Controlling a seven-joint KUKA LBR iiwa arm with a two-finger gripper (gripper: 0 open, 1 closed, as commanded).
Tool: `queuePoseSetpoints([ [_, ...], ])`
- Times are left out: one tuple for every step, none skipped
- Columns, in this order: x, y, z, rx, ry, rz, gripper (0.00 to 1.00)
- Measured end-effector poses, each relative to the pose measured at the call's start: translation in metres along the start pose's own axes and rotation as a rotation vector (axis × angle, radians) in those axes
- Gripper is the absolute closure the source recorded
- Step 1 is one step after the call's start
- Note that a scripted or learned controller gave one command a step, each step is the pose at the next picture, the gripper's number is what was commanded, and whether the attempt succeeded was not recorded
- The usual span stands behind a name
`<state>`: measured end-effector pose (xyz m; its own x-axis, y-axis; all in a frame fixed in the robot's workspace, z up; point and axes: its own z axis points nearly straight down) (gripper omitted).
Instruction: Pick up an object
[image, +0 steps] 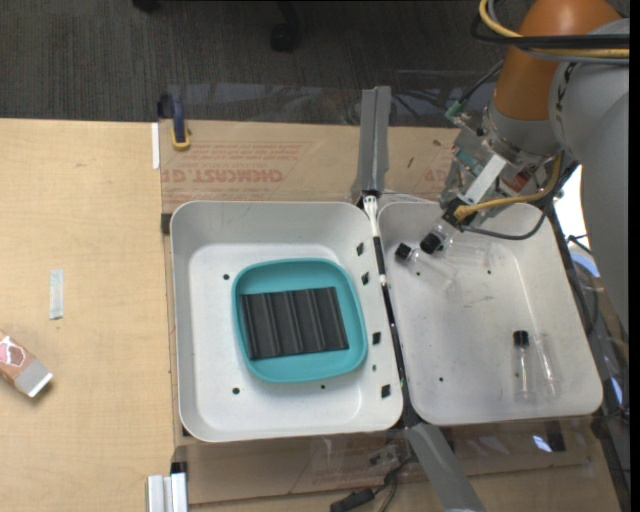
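Note:
A clear tube with a black cap (527, 364) lies in the right bin (480, 400), near its front right corner. My gripper (419, 247) hangs low over that bin's far left corner. It is open, with its two dark fingertips (404, 252) apart and nothing between them. The tube is well away from it, toward the front right. A teal tray with a dark ridged insert (297, 320) lies flat in the middle of the left bin (200, 300).
The grey divider post (374, 140) stands behind the gap between the bins, close to the gripper's left. A small red and white packet (20, 365) and a pale strip (56, 294) lie on the bench at the far left, outside the bins.

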<state>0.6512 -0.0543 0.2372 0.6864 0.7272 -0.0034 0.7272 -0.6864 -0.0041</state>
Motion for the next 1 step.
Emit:
queuePoseSetpoints([
  [-0.0008,0.0004,-0.0073,0.002,-0.003,-0.002,1.00],
])
